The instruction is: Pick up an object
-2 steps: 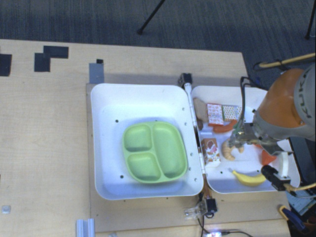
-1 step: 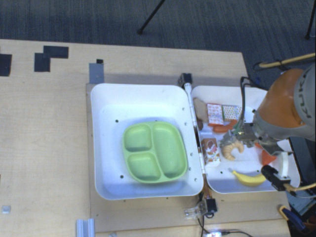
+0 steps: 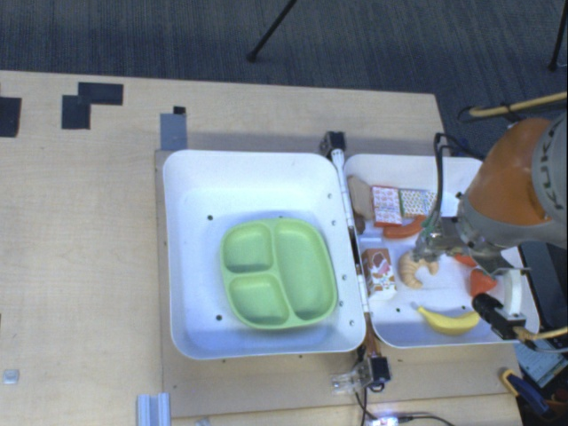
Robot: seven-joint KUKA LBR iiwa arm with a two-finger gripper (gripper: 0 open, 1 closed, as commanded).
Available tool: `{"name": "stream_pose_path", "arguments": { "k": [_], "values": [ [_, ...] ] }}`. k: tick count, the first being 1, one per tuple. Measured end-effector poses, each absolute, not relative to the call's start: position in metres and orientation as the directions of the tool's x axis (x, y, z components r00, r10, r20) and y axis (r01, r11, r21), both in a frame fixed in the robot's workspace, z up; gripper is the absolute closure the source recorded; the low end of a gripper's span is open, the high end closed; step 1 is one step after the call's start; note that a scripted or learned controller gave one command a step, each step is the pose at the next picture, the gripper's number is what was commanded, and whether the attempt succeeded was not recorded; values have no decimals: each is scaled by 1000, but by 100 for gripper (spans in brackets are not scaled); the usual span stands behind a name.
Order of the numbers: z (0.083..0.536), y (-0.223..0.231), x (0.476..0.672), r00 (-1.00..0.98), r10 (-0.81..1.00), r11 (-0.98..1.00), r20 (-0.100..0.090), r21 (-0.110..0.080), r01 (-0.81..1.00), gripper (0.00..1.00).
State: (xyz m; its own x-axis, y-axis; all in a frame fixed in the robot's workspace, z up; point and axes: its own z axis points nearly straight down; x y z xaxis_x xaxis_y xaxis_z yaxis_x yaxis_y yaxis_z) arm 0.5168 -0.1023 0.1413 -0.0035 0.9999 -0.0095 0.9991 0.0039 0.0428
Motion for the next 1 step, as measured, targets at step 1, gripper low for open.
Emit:
{"name": "stream_pose_path", "arguments": {
  "k": [1],
  "values": [
    [141, -102, 517, -3, 1000, 3, -9, 42, 999, 0]
  ]
}}
